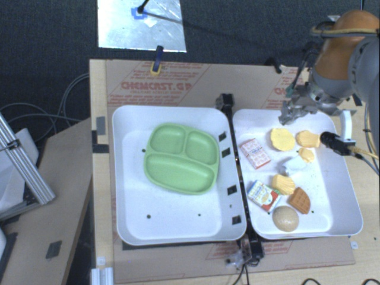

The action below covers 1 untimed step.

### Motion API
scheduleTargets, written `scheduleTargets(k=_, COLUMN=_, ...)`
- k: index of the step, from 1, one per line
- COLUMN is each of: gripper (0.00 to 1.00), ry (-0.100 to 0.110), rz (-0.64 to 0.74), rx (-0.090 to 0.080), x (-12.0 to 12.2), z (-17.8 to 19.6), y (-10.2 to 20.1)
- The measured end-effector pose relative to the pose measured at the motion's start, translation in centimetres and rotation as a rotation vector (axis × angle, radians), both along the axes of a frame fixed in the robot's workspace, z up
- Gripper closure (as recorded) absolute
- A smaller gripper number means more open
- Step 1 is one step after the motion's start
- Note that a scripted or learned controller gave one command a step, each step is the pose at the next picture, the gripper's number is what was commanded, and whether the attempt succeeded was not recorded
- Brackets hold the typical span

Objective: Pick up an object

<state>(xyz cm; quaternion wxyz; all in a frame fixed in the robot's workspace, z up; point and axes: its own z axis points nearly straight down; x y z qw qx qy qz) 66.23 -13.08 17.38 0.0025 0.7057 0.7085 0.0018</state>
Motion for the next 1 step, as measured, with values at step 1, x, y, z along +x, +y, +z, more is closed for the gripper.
scheduleTargets(k=1, gripper=1.00, ry=0.002, rz=0.002, rx=0.001, x=0.11, z=5.26, y=0.01)
